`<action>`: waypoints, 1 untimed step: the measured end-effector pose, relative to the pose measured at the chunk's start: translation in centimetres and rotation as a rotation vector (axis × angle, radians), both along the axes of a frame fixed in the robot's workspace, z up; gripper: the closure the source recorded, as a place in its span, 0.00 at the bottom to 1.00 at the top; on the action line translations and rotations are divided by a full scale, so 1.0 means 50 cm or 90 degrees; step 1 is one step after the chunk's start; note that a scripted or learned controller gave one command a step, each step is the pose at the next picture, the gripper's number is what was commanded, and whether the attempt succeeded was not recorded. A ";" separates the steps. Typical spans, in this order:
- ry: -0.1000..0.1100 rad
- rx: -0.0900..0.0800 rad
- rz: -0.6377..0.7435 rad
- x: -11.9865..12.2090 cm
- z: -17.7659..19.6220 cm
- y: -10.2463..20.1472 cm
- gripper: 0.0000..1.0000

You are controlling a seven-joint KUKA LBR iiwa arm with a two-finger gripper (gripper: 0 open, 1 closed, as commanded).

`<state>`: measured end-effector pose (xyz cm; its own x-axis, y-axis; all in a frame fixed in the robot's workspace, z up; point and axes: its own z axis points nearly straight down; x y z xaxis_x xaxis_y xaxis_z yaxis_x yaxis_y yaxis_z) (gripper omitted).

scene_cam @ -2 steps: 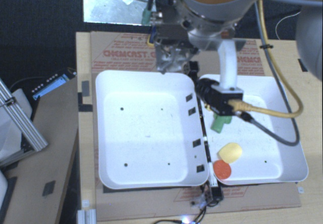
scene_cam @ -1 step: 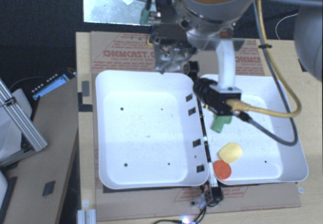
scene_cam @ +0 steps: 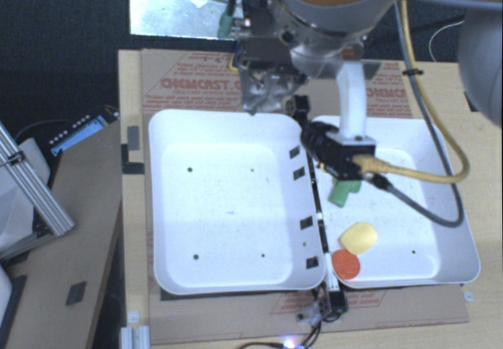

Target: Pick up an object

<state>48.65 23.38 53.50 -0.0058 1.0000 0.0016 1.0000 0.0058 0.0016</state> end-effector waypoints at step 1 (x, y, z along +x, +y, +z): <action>0.000 0.000 0.000 0.000 0.000 0.000 1.00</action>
